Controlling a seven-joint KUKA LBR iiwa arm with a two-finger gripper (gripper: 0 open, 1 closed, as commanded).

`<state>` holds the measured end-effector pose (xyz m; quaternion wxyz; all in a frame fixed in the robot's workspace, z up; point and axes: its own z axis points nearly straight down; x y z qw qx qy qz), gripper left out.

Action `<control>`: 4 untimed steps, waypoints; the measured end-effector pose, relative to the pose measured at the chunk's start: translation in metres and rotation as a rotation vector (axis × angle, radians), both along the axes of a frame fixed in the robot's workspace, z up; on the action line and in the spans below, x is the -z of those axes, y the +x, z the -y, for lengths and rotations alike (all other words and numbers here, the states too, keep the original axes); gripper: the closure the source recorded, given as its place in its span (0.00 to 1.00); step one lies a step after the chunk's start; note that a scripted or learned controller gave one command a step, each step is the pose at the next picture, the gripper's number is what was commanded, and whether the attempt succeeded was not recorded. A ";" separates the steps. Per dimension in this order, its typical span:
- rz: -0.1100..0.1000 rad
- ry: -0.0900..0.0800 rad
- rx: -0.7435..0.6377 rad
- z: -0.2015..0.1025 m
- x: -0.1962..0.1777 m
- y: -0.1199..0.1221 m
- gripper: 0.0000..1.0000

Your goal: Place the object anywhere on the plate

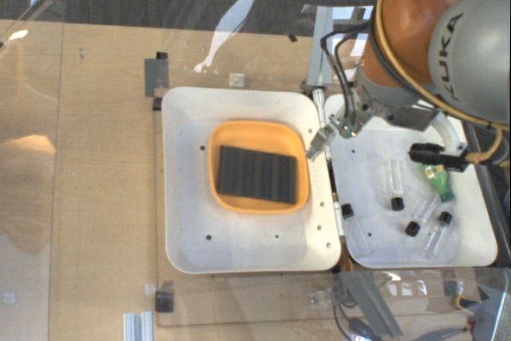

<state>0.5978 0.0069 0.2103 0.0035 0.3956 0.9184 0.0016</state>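
Observation:
An orange plate (217,146) lies in the middle of the left bin (188,239). A dark, ribbed rectangular object (256,175) rests flat on it and covers most of its inside. My gripper (319,142) hangs by the plate's right rim, over the edge where the two bins meet. It is apart from the dark object, and nothing shows in its grasp. The grey arm with its orange band reaches in from the upper right and hides the far part of the right bin.
The right bin (367,247) holds clear tubes (396,172), a green object (441,186) and several small black caps (412,229). Another small black piece (346,210) lies near its left wall. A black bracket (156,74) stands beyond the left bin's far left corner.

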 end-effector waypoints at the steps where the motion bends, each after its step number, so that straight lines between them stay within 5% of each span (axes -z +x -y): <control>1: 0.007 0.002 -0.003 -0.002 -0.012 0.002 1.00; 2: 0.001 0.001 -0.051 -0.019 -0.025 -0.053 1.00; 3: -0.002 0.001 -0.121 -0.044 0.017 -0.053 1.00; 4: -0.001 0.001 -0.121 -0.044 0.017 -0.053 0.00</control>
